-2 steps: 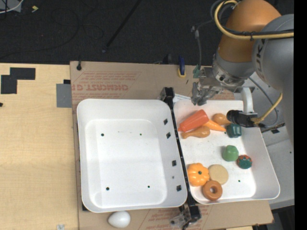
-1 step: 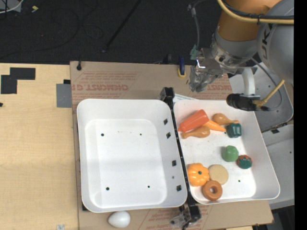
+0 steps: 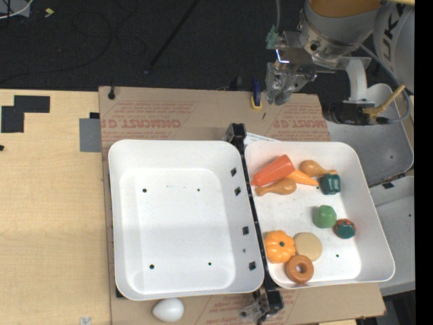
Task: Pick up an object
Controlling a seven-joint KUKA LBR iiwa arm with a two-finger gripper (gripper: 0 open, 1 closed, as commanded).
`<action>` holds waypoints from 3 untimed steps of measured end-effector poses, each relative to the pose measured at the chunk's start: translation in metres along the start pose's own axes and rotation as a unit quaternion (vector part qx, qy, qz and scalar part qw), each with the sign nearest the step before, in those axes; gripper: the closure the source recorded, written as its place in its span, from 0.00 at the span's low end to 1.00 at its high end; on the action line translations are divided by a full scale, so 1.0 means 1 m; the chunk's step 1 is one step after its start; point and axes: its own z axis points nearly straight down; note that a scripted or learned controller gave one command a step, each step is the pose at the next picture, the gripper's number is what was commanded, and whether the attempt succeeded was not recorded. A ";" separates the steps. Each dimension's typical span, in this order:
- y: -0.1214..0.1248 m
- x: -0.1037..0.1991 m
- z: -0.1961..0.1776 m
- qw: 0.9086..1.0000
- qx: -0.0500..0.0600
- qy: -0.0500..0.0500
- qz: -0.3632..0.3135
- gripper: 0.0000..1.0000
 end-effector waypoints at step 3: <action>0.001 -0.008 -0.119 1.000 -0.002 -0.001 0.000 1.00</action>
